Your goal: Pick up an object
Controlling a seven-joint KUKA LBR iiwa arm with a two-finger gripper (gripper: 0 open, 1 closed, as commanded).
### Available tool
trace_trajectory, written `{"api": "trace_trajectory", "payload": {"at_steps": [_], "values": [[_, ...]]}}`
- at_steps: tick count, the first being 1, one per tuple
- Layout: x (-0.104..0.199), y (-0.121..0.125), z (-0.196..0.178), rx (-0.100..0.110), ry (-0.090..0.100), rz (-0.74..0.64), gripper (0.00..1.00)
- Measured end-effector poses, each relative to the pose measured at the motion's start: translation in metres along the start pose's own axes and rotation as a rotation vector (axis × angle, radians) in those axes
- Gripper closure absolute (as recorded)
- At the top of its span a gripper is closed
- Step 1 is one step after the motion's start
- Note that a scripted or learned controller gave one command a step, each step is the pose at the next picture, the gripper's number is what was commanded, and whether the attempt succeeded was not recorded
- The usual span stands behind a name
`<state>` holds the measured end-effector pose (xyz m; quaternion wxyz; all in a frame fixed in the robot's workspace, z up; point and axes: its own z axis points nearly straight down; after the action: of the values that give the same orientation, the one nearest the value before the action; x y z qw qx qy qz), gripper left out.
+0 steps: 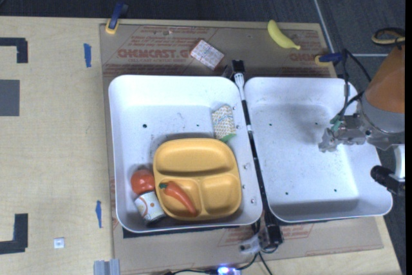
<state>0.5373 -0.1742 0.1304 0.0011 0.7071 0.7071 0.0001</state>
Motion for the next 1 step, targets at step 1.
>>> {"api": "trace_trajectory", "payload": {"at_steps": [1], "values": [[-0.0045, -0.0316, 0.0278, 0.003, 0.002, 0.001, 1.00]]}}
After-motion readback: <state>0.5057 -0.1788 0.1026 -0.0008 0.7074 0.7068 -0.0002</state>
